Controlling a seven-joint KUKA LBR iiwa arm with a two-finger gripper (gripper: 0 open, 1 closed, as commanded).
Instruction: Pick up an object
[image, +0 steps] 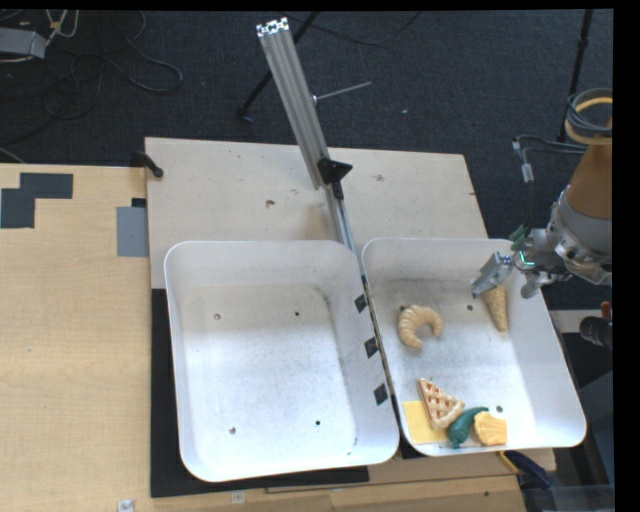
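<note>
My gripper (508, 282) hangs over the far right part of the right bin (563, 385), its two fingers spread apart and open. A tan ice-cream cone (498, 309) lies on the bin floor just below and between the fingertips, wide end toward the gripper; I cannot tell whether the fingers touch it. A beige croissant (420, 325) rests near the bin's middle. At the front of the bin sit a waffle wedge (438, 400), a flat yellow slab (420, 421), a green piece (462, 427) and a yellow chunk (491, 430).
The left bin (200, 300) stands beside the right one, with a divider and black clips (366, 325) between them. A slanted metal rail (300, 110) rises behind the bins. The arm's orange band (592, 180) is at the right edge.
</note>
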